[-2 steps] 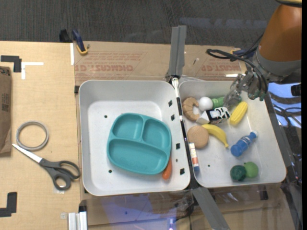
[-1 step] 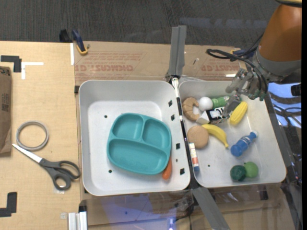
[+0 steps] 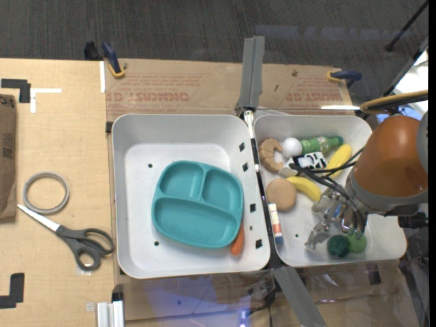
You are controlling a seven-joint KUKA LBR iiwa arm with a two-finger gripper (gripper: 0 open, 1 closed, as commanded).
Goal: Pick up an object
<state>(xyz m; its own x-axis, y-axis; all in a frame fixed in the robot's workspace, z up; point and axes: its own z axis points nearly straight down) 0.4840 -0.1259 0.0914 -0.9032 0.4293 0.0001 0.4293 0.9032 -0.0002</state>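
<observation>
I am hanging my gripper (image 3: pixel 325 229) low over the near end of the right bin (image 3: pixel 294 245), coming in from the right. I cannot tell how far open it is, and I am not seeing anything held in it. A round green toy (image 3: pixel 338 246) is lying in that near end, just beside my gripper on the right; I cannot tell if they are touching. A pen (image 3: pixel 275 222) is lying along the bin's left wall. In the left bin (image 3: pixel 136 182), a carrot (image 3: pixel 237 240) is leaning at the near right edge of a teal plate (image 3: pixel 197 204). Out on the bench, well to the left, scissors (image 3: pixel 71 237) are lying just in front of a ring of tape (image 3: pixel 45 191). Farther back in the right bin, a banana (image 3: pixel 305 186) is lying beside a brown bun (image 3: pixel 281 194). Behind them, a yellow corn (image 3: pixel 340 157) is lying tilted. At the far end, a donut (image 3: pixel 272 153), a white ball (image 3: pixel 291 146) and a green bottle (image 3: pixel 320 144) are sitting in a row, close together.
</observation>
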